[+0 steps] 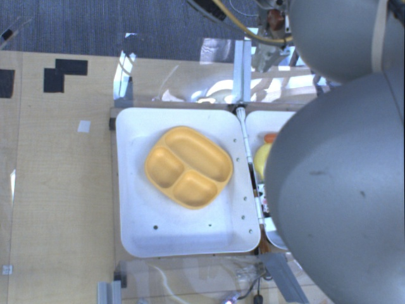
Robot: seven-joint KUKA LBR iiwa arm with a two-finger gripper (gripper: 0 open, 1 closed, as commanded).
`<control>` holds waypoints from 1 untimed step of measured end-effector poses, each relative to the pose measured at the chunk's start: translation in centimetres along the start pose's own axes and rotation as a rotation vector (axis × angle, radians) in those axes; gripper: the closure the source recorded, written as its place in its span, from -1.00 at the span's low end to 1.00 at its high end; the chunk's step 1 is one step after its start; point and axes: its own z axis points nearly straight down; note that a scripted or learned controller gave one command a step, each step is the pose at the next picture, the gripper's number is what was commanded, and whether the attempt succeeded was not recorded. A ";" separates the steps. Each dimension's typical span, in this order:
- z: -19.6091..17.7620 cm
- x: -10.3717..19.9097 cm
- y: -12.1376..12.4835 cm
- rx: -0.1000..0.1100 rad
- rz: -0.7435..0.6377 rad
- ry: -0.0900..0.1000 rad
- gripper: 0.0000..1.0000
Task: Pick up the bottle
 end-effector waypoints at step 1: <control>-0.9 0.2 0.1 -0.003 -0.001 0.000 1.00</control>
